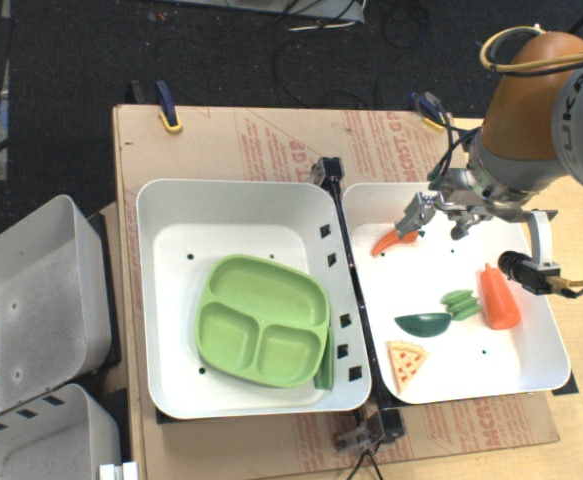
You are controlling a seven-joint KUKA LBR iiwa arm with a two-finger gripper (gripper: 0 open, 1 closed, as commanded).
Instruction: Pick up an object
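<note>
Carrot (388, 239) lay in the right bin (546, 368), far left corner area, just under the left finger of the gripper (437, 220); orange tip looked touching or overlapped by that finger, could not tell which; not clamped between both fingers, so not held; fingers stood spread apart, one near the carrot, the other well to its right over bare bin floor. Arm (536, 108) came in from the right, wrist above the bin's far edge.

To do the grasp well, judged: shift gripper left so the carrot sat midway between fingers; turn wrist so fingers closed across its narrow width, not along it; go down to floor level before closing; lift straight up.

Further out in same bin: orange bottle (498, 296) near right wall; green ladle (437, 318) just beside it, mid-bin; pizza slice (406, 361) near front. Left bin (166, 208) held a green tray (262, 320), well apart from the gripper.
</note>
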